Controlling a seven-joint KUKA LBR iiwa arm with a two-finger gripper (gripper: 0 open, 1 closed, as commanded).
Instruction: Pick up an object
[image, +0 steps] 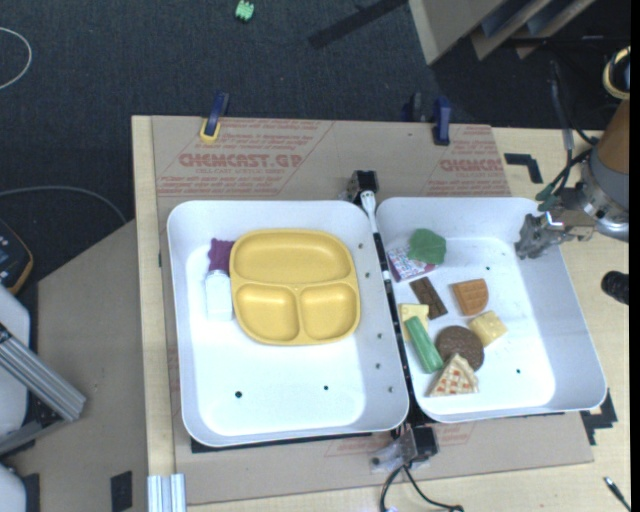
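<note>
Left bin (200, 395) bears yellow divided plate (295, 284). Right bin (560, 340) holds toy food – brown cookie (460, 344) near centre, green leaf piece (428, 245) at 11 o'clock, waffle wedge (456, 378) at 6. My gripper (532, 238) sits over rim at 2 o'clock; grip state – cannot tell.

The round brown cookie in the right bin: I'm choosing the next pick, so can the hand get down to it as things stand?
Probably yes. The cookie lies uncovered, with nothing above it, and the hand hangs at the bin's far right edge. But the waffle slice and green stick touch it, crowding a grasp.
</note>
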